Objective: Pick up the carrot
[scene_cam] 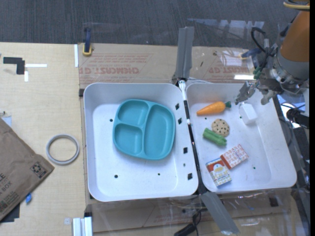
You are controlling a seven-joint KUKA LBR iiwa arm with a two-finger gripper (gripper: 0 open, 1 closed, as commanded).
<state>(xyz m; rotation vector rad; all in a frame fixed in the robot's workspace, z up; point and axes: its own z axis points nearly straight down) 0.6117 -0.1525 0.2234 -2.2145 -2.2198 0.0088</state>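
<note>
Carrot (212,108) lies at rear of R bin (280,146), tip pointing L, well apart from gripper (252,93). Largest to smallest: tabletop (39,102); L bin (98,171) w/ teal divided plate (144,129); R bin w/ white block (248,113), two snack packets (226,164), green veg (215,137), cookie (221,127). Gripper hovers over R bin's rear R corner, fingers spread wide, nothing between them. Tape ring (63,148) on tabletop, L of bins.

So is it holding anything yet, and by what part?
Nothing is held. The gripper hangs over the far right of the right bin, apart from the carrot, which lies on the bin floor to its left.
</note>
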